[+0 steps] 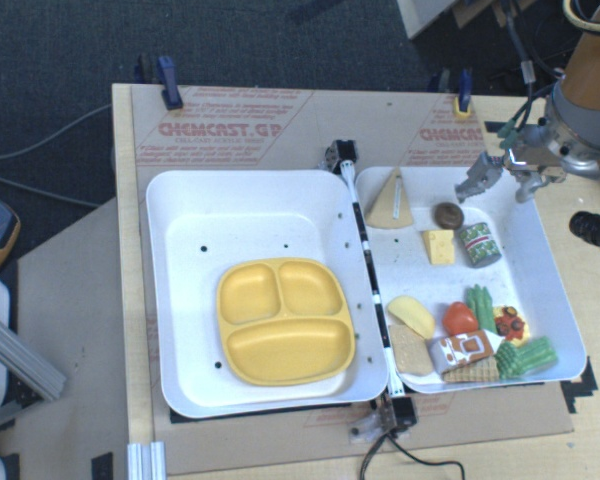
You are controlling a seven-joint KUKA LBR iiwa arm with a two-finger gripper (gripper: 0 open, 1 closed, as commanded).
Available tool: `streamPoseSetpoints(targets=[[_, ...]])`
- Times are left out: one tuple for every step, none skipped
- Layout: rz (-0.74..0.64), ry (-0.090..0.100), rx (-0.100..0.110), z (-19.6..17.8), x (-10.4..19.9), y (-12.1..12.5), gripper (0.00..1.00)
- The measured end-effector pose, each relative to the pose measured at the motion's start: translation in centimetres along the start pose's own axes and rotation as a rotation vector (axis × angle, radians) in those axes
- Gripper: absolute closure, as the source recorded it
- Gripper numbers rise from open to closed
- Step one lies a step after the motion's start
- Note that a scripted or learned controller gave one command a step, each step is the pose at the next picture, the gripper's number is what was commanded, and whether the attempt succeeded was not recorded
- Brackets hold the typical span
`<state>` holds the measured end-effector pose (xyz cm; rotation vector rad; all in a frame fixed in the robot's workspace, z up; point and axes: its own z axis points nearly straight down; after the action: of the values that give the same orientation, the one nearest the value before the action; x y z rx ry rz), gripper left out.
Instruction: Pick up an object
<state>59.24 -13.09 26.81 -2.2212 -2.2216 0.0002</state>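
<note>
Left bin [180, 218]: yellow tray [283, 320]; right bin [550, 258]: toy food [467, 340] (tool [500, 173] fingers spread, empty).

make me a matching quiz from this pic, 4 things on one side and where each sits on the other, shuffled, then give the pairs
Things:
1. yellow divided plate
2. green can
3. brown round piece
4. claw

Places:
A. far end of the right bin, over its rim
B. lying in the left bin
C. right bin, beside the yellow cheese square, on its right in the camera view
D. right bin, just beyond the cheese square, near the pale wedge

Pairs: 1-B, 2-C, 3-D, 4-A
</note>
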Motion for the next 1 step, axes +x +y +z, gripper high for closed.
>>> streamPoseSetpoints(targets=[[0.001,0.002,0.008,18.8,-2.07,1.78,0.0]])
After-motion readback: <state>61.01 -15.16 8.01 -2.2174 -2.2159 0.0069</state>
